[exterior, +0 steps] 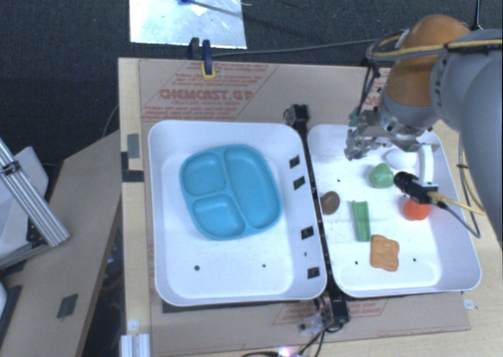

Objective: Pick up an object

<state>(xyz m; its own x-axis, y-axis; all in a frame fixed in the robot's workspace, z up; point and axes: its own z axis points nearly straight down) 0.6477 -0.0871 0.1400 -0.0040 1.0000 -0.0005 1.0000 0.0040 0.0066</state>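
A slanted overhead look at a wooden bench (236, 84) carrying two shallow white bins side by side. The left bin (169, 269) holds a blue divided plate (230, 190) near its centre. The right bin (448, 265) holds the loose items that could be picked: a light green rounded piece (381, 175) near the bin's far edge, a small brown lump (330, 202) close to its left wall, a green rectangular block (361, 220) around the middle, an orange waffle-like piece (384, 253) toward the near edge, and an orange-red ball (416, 209) toward the right side.

The grey arm (464, 88) with its orange band reaches in from the right. Its gripper (360, 147) hangs over the far left corner of the right bin, above bare white floor, with nothing seen between its fingers. The fingertips are small and dark against the bin, so it is hard to tell whether they are apart or together.

The likely trouble from here: a straight descent would meet bare floor, since the light green rounded piece lies just beside the gripper, toward the near right. A rounded piece may also roll off a closing pinch, and the bin's far wall is near enough to catch a finger.
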